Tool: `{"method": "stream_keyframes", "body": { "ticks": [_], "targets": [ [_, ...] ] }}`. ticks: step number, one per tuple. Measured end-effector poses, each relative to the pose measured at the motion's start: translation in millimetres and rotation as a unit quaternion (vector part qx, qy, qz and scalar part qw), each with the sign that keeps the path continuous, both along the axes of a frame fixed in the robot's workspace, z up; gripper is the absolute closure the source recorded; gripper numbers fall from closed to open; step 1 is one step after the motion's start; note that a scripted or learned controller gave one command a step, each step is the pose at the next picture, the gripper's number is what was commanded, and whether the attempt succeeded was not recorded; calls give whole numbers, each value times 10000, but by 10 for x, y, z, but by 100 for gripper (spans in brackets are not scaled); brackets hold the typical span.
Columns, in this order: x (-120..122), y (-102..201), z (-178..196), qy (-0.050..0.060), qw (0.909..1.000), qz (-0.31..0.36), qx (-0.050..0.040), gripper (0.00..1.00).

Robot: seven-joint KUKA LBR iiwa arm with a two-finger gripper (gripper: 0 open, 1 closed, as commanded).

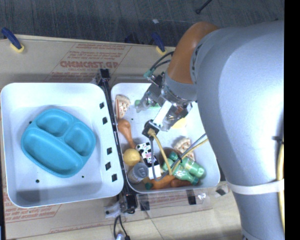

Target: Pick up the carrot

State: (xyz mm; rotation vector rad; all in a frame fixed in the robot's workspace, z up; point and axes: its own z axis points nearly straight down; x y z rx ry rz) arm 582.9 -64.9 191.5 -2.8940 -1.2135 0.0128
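The claw [152, 104] hangs over the far half of the right shallow white bin [132, 91]; whether it is spread or pressed together, I cannot tell. The slim orange carrot [162, 182] lies well apart from it, toward the bench's near edge, with its long axis along that edge.

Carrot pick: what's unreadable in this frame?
- Carrot, camera view: right end hidden under the green toy, so its full length is unclear.
- Right bin, camera view: right side covered by the arm.
- Black-and-white item, camera view: too small to identify.
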Motion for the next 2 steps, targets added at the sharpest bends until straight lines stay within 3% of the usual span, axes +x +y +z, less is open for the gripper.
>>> {"method": "stream_keyframes", "body": {
  "ticks": [1, 2],
  "targets": [
    [50, -358, -1019, 13, 9999, 115, 5, 0],
    [127, 172, 19, -23, 9893, 1459, 21, 0]
  ]
}}
